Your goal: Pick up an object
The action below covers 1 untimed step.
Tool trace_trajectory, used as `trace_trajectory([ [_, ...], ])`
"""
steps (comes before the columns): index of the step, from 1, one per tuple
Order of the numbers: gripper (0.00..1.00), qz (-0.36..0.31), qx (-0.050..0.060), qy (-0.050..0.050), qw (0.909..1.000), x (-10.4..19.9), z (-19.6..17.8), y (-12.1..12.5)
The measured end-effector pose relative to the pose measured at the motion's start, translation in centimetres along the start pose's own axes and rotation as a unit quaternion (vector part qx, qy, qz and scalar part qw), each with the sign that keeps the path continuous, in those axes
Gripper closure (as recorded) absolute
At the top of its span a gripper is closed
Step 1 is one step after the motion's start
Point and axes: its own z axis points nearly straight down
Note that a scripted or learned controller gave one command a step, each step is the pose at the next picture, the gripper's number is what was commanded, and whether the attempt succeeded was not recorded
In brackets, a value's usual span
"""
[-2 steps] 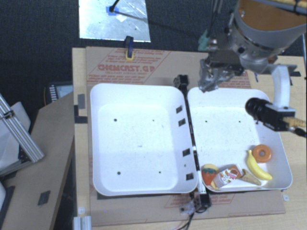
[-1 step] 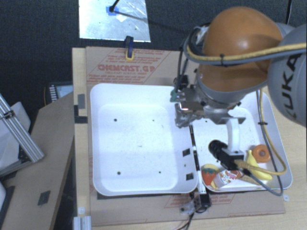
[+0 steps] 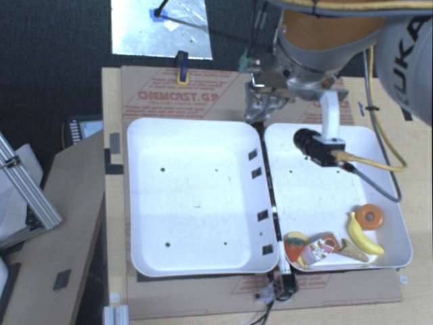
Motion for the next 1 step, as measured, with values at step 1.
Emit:
trace_trajectory([
  [1, 1.0, 0.003, 0.004, -0.001, 1.0, -8.35, -1.83, -7.29],
])
